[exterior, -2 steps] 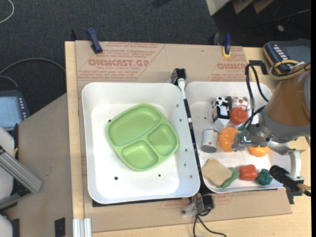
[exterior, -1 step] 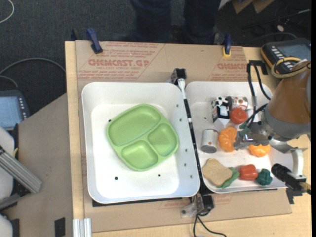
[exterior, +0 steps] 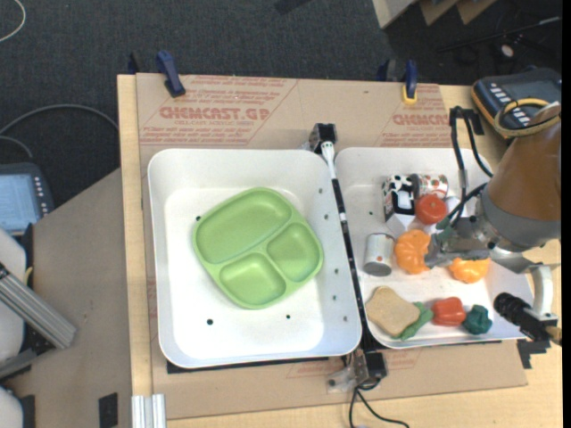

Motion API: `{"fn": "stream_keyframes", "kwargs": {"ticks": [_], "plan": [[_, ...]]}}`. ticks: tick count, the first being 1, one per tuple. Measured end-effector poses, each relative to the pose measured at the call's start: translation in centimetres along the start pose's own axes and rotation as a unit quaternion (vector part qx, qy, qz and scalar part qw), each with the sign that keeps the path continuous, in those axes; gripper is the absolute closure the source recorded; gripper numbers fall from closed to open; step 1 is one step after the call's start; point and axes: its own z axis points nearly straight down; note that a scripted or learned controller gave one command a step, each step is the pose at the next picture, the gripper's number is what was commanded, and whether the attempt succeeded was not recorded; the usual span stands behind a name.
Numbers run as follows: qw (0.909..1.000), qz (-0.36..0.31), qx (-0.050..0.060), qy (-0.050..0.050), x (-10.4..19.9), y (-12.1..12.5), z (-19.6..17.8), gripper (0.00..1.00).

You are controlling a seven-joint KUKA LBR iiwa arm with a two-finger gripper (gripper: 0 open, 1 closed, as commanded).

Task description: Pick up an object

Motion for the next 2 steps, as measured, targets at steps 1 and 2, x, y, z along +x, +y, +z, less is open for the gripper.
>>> {"fn": "stream_keyframes", "kwargs": {"ticks": [1,2], "plan": [[1.0000,0.001,0.007,0.003,-2.1,-0.3,5.5,1.00],[1.0000,0.000,0.003,0.002,-2.0,-0.2,4.1,1.00]]}}
